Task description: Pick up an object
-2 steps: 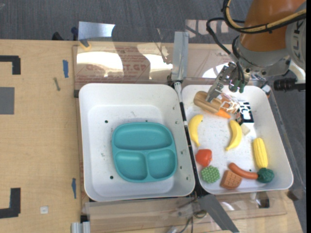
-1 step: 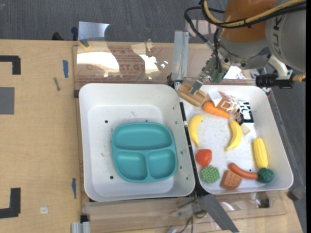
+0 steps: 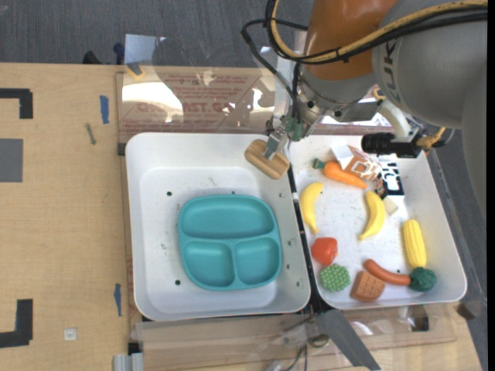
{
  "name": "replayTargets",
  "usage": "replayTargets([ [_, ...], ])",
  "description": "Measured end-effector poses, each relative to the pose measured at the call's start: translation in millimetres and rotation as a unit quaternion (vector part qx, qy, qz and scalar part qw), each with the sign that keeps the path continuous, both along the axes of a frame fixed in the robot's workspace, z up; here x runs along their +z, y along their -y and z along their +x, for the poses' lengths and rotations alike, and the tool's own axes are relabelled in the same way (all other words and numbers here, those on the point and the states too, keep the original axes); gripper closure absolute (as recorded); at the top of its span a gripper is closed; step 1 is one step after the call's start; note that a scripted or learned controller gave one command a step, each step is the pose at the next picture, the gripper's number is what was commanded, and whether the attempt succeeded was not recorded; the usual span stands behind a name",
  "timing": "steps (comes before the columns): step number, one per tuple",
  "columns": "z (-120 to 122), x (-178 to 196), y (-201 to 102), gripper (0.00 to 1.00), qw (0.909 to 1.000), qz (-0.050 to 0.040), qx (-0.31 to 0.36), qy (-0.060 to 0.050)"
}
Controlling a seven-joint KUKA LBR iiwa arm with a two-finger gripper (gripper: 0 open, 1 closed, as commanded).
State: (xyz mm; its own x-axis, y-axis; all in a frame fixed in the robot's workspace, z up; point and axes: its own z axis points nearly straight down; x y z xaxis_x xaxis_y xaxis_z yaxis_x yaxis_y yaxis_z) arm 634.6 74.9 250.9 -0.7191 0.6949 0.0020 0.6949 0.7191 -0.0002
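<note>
My gripper [image 3: 276,147] hangs over the far right corner of the left bin [image 3: 147,207], just beside the wall between the two bins. A tan, bread-like toy piece [image 3: 265,161] is caught between its fingers [image 3: 272,139] and sits tilted above the bin floor. The grey arm with its orange band comes in from the upper right and hides the far edge of the right bin [image 3: 441,230].
A teal three-part plate [image 3: 229,240] lies in the left bin. The right bin holds a carrot [image 3: 344,175], two bananas [image 3: 311,205] [image 3: 374,215], corn [image 3: 414,243], a red tomato [image 3: 325,249], a green piece [image 3: 335,277], a waffle [image 3: 368,287], a sausage [image 3: 387,273] and a small box [image 3: 362,161].
</note>
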Motion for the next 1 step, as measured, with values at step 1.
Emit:
replayTargets([
  [1,24.6,-24.8,-12.6,1.0,0.996,-0.0009,-0.089,0.003],
])
